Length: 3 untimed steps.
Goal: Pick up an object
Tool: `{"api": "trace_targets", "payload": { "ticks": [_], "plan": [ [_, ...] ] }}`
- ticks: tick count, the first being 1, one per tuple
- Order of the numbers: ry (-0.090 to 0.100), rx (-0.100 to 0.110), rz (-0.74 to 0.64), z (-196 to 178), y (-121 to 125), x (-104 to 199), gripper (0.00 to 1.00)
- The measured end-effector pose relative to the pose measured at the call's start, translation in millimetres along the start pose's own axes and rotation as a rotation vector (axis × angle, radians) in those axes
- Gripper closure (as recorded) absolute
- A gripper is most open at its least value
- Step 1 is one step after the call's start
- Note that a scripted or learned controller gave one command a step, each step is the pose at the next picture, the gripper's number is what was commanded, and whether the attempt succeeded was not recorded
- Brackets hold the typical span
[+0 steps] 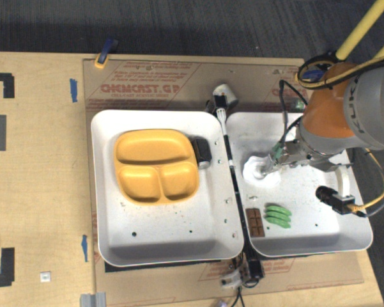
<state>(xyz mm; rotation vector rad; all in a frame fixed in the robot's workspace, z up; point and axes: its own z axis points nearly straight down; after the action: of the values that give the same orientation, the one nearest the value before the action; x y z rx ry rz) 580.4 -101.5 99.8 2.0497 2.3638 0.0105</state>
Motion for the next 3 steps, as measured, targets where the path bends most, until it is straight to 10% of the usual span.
{"api": "trace_targets", "payload": {
  "ticks": [1, 3],
  "plan": [
    [0.001, 0.002, 0.001, 1, -1, 0, 0.0],
    [0.006, 0.016, 0.11, 6, -98, 14, 0.0]
  ]
}}
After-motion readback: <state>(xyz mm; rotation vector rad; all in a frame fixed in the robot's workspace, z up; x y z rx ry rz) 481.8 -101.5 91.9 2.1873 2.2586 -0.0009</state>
